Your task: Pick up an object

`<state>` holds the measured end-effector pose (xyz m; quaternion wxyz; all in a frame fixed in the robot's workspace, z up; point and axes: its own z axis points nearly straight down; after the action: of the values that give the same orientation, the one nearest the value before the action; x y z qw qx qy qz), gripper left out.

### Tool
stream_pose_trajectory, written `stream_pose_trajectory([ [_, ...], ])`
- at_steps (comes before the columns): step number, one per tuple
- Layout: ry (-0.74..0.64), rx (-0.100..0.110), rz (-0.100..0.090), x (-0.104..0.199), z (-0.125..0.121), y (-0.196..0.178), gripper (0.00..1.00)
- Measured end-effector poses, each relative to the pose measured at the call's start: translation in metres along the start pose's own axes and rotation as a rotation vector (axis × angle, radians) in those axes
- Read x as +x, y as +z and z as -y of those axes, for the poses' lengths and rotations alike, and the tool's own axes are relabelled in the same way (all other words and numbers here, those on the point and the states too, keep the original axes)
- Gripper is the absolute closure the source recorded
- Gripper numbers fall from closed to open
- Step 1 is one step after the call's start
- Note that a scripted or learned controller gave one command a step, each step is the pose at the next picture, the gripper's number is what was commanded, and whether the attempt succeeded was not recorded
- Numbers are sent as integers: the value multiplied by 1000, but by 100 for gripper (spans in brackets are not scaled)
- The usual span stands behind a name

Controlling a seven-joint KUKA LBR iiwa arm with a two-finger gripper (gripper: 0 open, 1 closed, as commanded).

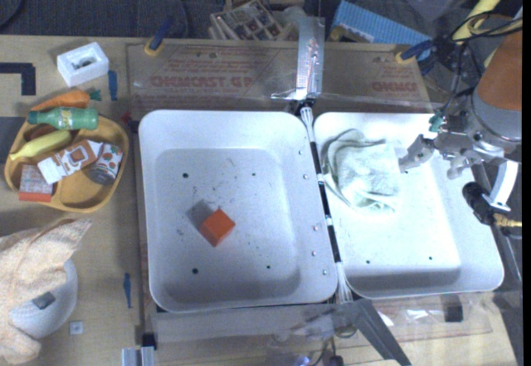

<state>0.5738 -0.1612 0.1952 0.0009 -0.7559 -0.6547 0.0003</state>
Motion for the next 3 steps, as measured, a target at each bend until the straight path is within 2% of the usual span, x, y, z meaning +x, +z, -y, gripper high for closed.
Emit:
stream_pose_trajectory([
  [1, 6, -15, 1, 55, 7, 104, 0],
  [2, -54, -15, 2, 65, -19, 104, 0],
  [3, -127, -5, 3, -6, -46, 74, 0],
])
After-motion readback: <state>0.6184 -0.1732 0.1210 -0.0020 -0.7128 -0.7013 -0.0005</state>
